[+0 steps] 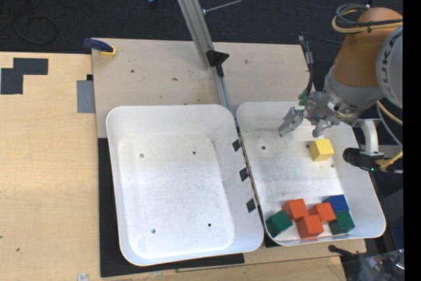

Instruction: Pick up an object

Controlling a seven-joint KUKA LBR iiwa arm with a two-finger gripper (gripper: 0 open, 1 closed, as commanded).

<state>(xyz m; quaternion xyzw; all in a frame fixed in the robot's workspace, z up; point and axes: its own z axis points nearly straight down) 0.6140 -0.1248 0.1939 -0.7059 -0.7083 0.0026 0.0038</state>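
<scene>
Currently, the yellow block (pixel 321 149) lies on the floor of the right bin (pixel 276 168), near its far right side, well apart from the other blocks. Just above it hovers the gripper (pixel 304 124), fingers spread apart and clamped on nothing. Along the bin's near edge sits a cluster: three orange blocks (pixel 309 216), two green blocks (pixel 279 223) and a blue block (pixel 338 203). The left bin (pixel 174 184) adjoins the right bin on the wooden bench (pixel 158 76).
</scene>
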